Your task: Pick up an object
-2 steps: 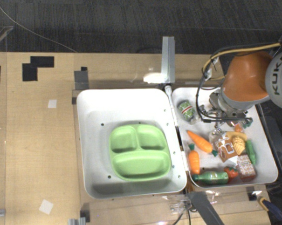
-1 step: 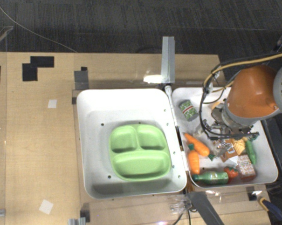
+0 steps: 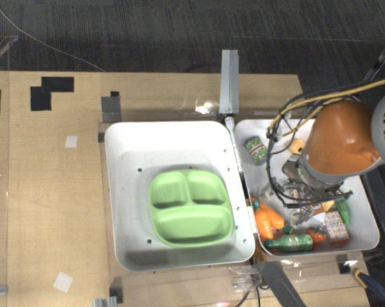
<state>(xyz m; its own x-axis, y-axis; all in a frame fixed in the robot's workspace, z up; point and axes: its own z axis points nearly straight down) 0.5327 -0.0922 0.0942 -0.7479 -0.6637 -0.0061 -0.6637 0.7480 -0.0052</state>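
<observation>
The right bin (image 3: 369, 236) holds several small items. An orange toy (image 3: 268, 220) lies at its lower left, with a green bottle (image 3: 289, 243) on its side just below it. A red piece (image 3: 316, 235) and a small printed box (image 3: 334, 227) lie to the right of those. A green can (image 3: 256, 149) rests near the bin's upper left. The arm's orange band (image 3: 339, 139) hangs over the bin's middle, and my gripper (image 3: 307, 202) reaches down below it among cables, just right of the orange toy. The wrist hides its fingers.
The left bin (image 3: 127, 184) holds a green divided tray (image 3: 190, 206). A grey post (image 3: 229, 82) stands behind the wall between the two bins. Cables (image 3: 280, 123) loop off the wrist over the right bin's upper part.
</observation>
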